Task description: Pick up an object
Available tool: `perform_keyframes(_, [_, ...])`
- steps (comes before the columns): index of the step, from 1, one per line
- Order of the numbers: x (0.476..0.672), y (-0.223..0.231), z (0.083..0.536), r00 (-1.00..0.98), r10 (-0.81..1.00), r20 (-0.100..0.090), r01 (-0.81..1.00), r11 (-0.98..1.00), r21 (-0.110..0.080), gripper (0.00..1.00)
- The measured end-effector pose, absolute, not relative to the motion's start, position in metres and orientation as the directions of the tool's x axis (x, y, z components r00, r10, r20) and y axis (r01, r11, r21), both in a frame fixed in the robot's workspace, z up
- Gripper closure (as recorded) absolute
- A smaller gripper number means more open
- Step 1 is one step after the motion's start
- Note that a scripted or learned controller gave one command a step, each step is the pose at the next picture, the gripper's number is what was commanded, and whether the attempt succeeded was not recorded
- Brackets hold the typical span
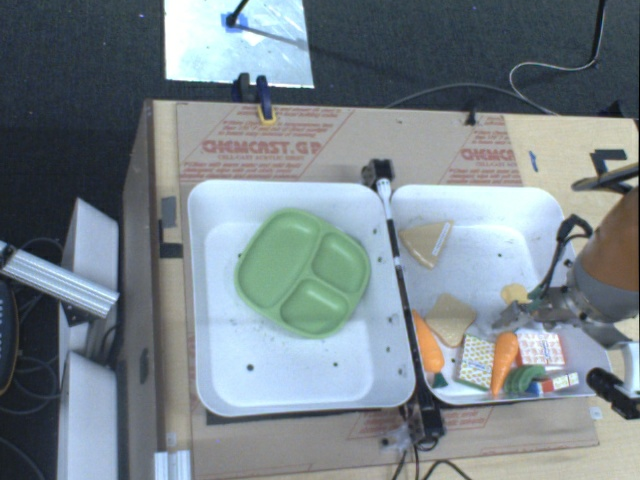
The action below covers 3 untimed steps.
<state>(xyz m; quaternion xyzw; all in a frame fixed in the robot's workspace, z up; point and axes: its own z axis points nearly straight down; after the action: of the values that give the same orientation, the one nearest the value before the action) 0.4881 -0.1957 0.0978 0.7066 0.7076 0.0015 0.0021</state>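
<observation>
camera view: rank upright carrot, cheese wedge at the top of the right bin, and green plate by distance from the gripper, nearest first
Gripper sits low in the right bin.
1. Upright carrot, right bin, just below-left of the gripper.
2. Cheese wedge, right bin's upper left corner, by the divider.
3. Green plate, middle of the left bin, across the divider.

Robotics lab, cardboard-topped bench (300, 138) (protective film printing), two white bins (215, 268), loose cables (560, 68), dark carpet floor (70, 58)

A divided plate (303, 272) lies in the bin left of the gripper (520, 313); toy foods crowd the bin (480, 218) beneath it.
</observation>
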Motion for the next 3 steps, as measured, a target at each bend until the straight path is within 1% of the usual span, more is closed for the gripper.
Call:
perform_keyframes(1, [0.489,-0.195,0.108,-0.002,1.000,-0.001,1.000,0.002,0.008,1.00])
perform_keyframes(2, [0.489,-0.196,0.108,-0.002,1.000,-0.001,1.000,0.002,0.008,0.00])
perform_keyframes(3, [0.499,-0.141,0.085,-0.003,1.000,-0.001,1.000,0.003,0.003,0.00])
